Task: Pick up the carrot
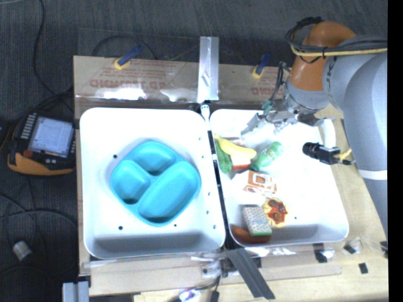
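The carrot (238,165) lies near the left wall of the right bin (327,187). Its orange body is partly tucked under a yellow banana-like toy (235,148), and its green top (223,160) points toward the divider. My gripper (264,122) hangs over the back of the right bin, up and to the right of the carrot and apart from it. Nothing shows in its grasp.
A green bottle (268,155) lies just right of the carrot. Nearer the front sit a small printed card (260,182), a pizza-like piece (276,211), a speckled block (256,219) and a brown-orange item (242,234). The left bin (101,231) holds a blue divided plate (156,180).
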Available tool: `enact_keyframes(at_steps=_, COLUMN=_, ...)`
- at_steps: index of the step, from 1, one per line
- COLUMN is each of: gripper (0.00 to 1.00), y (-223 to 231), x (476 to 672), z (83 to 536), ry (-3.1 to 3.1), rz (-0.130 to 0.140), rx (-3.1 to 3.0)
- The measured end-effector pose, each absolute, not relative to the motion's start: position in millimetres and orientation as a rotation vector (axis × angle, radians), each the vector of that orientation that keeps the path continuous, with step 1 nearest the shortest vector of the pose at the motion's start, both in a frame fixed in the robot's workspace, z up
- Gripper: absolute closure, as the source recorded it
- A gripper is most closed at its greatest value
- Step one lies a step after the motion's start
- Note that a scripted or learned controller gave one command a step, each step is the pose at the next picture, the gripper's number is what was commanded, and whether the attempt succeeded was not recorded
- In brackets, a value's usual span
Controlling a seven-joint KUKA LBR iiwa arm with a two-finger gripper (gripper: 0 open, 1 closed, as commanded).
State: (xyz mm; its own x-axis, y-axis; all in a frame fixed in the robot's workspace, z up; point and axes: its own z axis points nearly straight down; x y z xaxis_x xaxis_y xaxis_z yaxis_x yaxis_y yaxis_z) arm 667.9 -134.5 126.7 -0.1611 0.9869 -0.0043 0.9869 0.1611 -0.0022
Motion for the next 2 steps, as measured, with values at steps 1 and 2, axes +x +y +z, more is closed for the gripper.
enact_keyframes(at_steps=1, gripper=0.0, y=-149.8, x=668.5, z=127.5, ry=2.528, rz=-0.006, rx=1.86)
enact_keyframes(at_steps=2, gripper=0.0, y=-142.8, x=668.7, z=128.8, ry=2.651, rz=-0.006, rx=1.682)
